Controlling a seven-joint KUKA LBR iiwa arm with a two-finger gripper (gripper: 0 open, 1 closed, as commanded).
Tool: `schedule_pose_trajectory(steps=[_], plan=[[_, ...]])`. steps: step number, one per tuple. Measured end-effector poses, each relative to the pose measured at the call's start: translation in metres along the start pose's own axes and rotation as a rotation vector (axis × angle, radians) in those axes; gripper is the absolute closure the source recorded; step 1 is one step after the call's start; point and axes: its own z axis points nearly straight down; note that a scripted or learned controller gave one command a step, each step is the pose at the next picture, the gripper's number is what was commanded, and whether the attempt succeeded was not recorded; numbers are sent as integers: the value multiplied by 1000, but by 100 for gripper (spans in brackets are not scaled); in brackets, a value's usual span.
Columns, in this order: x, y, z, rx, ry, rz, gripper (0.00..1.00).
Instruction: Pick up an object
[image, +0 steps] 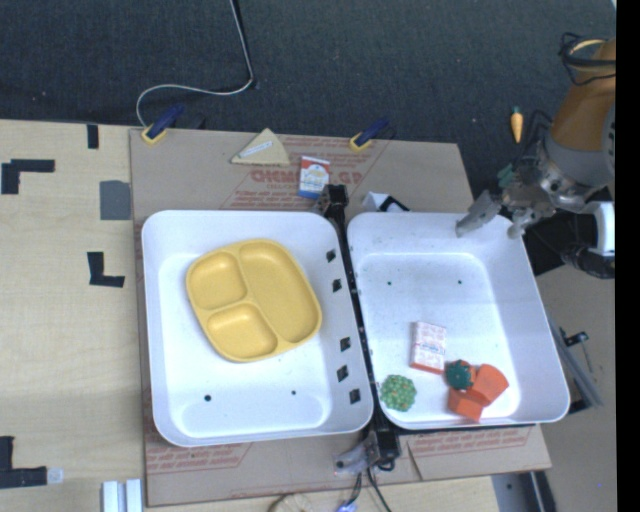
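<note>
yellow divided plate in the white left bin; lower right, a green ball, orange blocks, pink-white packet.

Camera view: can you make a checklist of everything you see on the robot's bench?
Surface: brown cardboard sheet under two white bins, left bin and right bin.
Job's things: in the right bin's near corner, pink-and-white packet, green ball, orange blocks, dark green piece.
Clutter: yellow divided plate in the left bin; small carton and paper wedge behind the bins.
Grippers: claw above the right bin's far right corner, holding nothing.
Cables: white cable on the dark floor.
Surroundings: wooden board with black marks.
</note>
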Motion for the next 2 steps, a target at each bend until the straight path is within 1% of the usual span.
schedule_pose_trajectory(steps=[1,2], plan=[[20,-37,23,1,0,0,0],[57,-87,104,4,2,0,0]])
